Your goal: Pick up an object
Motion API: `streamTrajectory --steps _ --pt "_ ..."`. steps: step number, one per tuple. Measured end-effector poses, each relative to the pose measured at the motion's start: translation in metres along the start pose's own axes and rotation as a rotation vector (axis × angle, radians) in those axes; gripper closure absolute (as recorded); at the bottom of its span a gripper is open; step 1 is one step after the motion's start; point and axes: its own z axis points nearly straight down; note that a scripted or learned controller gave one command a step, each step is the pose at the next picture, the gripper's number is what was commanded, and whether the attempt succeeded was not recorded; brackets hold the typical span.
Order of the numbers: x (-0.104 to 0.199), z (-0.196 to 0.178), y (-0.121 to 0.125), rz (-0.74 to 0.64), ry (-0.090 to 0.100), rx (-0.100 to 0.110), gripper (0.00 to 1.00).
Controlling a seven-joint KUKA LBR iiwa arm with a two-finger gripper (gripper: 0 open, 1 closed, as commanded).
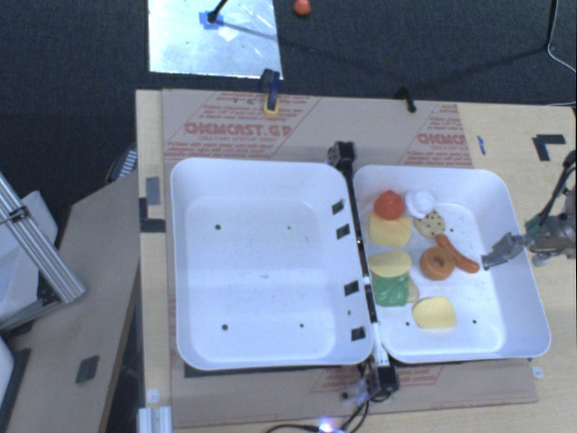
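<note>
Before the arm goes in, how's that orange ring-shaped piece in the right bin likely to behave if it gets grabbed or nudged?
The orange ring lies flat, so it probably won't roll. It looks like a small toy, likely light enough to slide when nudged. It seems to touch the orange sausage-shaped piece, which may shift with it.

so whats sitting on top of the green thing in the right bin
A pale yellow piece lies on the green block, covering its top face. What lies beneath the block is hidden.
</note>
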Motion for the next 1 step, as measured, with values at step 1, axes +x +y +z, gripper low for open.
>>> streamTrajectory --steps 1 --pt "0.0530 0.1416 0.1216 -0.009 -0.002 -0.015 0.00"
